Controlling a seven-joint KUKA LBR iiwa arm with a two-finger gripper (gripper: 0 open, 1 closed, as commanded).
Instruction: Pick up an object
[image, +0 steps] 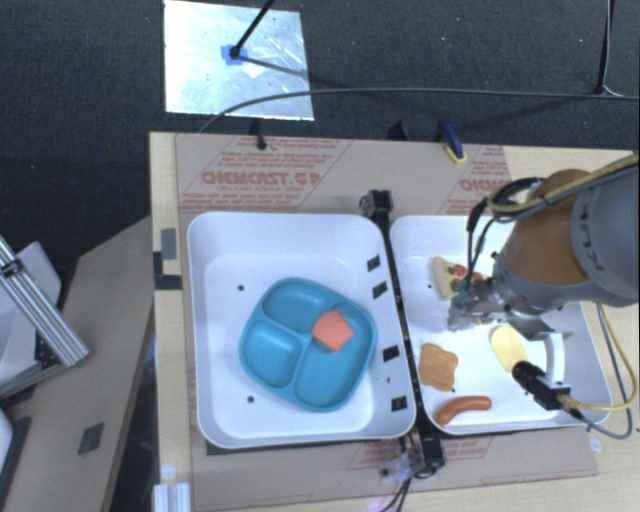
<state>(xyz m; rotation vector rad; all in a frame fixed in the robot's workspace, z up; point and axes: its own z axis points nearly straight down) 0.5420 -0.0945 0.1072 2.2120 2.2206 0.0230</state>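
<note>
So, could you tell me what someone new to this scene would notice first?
Probably the blue divided plate in the left bin, with an orange block in one compartment. Next, the grey-and-orange arm reaching into the right bin, its gripper low among toy foods: a sausage and a tan piece.

"CHEMCAST" in red, on brown board (262, 178)

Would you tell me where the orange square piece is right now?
The orange square piece lies in the blue divided plate, in the left bin of the camera view.
</note>
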